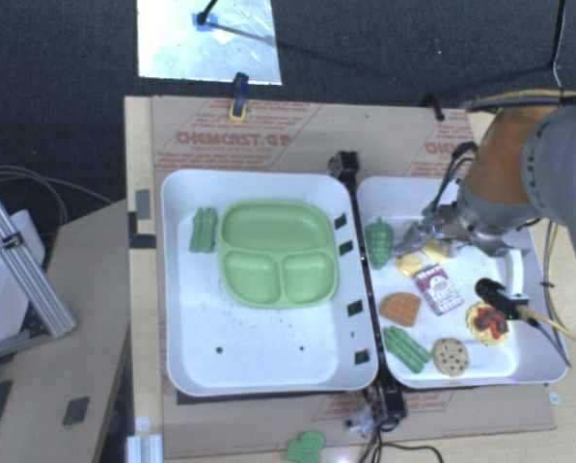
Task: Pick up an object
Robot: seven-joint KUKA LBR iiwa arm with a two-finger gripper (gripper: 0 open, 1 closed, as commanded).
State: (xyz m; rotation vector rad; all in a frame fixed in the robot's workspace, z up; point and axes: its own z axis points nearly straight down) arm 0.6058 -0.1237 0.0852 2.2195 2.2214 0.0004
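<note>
My gripper (415,241) is low in the right bin (529,258), near its back left part. It hangs over a yellow wedge (410,263) and beside a second yellow piece (435,251). A green toy vegetable (378,240) lies just left of it. In front of it are a pink carton (437,289), a brown waffle (400,308), a green pod (405,348), a cookie (450,356) and a red and yellow piece (487,324). I see nothing lifted off the bin floor.
The left bin (186,345) holds a green divided plate (276,254) and a small green ribbed piece (203,230). The grey arm with its orange band (505,157) crosses the back right of the right bin. A green toy (305,446) lies off the bench front.
</note>
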